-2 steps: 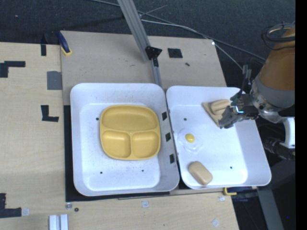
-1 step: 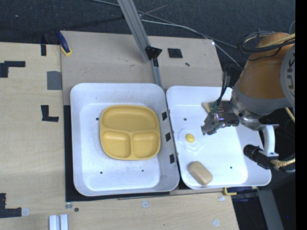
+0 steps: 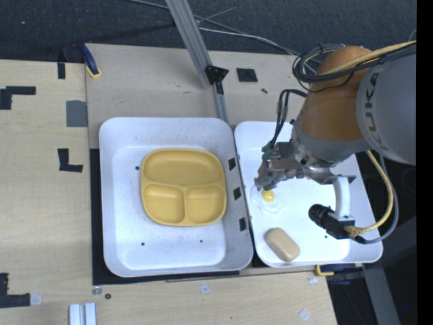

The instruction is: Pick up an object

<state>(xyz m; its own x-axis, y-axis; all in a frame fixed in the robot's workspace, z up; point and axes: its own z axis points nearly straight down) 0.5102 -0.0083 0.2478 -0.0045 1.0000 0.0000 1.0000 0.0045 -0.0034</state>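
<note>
Your gripper (image 3: 266, 183) sits low in the right bin (image 3: 358, 246), just above a small yellow ball (image 3: 268, 196); its grip state you cannot tell. The ball looks light and slick, so pinch across its middle. Your arm (image 3: 338, 114) reaches in from the right, wrist angled downward.

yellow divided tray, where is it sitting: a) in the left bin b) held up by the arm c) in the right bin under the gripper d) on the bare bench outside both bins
a: the yellow divided tray lies flat inside the left bin, while the gripper is over the right bin near a small yellow object.
</note>
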